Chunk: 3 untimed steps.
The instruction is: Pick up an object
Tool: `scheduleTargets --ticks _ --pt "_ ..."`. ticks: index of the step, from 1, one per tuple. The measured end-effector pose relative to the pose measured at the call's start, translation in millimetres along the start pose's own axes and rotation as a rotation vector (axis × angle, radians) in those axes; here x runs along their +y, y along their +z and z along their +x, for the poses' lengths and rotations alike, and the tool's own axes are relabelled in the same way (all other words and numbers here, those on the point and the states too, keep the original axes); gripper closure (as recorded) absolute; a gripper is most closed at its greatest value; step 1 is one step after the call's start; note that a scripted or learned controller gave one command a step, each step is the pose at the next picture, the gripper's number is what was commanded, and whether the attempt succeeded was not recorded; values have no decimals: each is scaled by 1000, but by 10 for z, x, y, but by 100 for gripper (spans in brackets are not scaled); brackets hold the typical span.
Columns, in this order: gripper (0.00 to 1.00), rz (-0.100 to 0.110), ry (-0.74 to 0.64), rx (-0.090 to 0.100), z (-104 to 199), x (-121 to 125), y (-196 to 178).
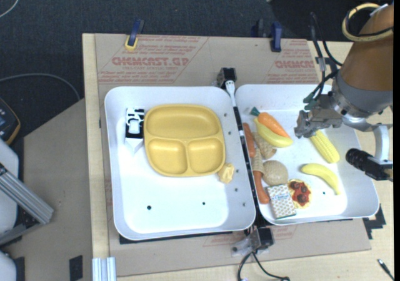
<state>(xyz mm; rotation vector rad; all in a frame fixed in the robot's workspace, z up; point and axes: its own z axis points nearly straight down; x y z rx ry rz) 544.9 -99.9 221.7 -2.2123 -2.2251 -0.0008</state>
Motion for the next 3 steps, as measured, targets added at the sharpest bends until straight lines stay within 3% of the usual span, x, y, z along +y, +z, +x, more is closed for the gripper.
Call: scheduleTargets --ticks 1,2,3 --pt "100 2 2 0 442 -335 -29" --pt "100 1 2 -1 856 -398 47" --pt "100 2 6 -2 891 -505 62"
